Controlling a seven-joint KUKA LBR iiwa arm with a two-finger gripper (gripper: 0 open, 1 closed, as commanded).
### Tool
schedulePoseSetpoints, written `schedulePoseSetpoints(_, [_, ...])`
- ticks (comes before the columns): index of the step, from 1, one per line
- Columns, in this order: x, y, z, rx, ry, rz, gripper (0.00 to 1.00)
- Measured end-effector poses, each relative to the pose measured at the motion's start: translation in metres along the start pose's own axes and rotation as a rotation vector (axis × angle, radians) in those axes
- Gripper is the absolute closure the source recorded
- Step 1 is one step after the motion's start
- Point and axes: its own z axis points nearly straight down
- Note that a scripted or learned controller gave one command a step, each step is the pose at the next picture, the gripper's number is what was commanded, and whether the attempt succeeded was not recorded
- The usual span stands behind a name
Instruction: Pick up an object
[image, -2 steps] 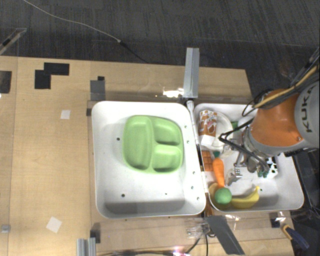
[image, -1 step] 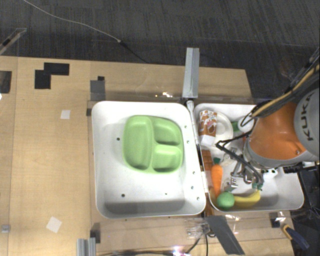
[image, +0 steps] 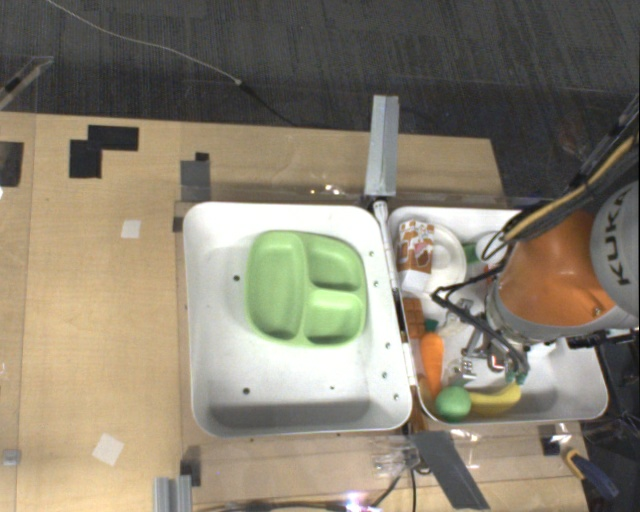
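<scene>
Camera view: arm (image: 560, 275) bent low over right bin (image: 580, 395).

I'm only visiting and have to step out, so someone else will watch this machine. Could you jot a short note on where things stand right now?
Pincer: low in the right bin, over the toys; I cannot tell whether anything is gripped.
Things: carrot, green ball and banana lie at that bin's near-left corner. A green divided plate sits in the left bin.
Done: arm is down among the items.
Left: grip one and lift it.
</scene>
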Motion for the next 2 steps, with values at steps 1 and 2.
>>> schedulePoseSetpoints(1, [0.0014,-0.0001,0.0003,0.002,0.003,0.070,0.00])
schedulePoseSetpoints(2, [0.0009,-0.0022,0.0004,-0.001,0.003,0.035,0.00])
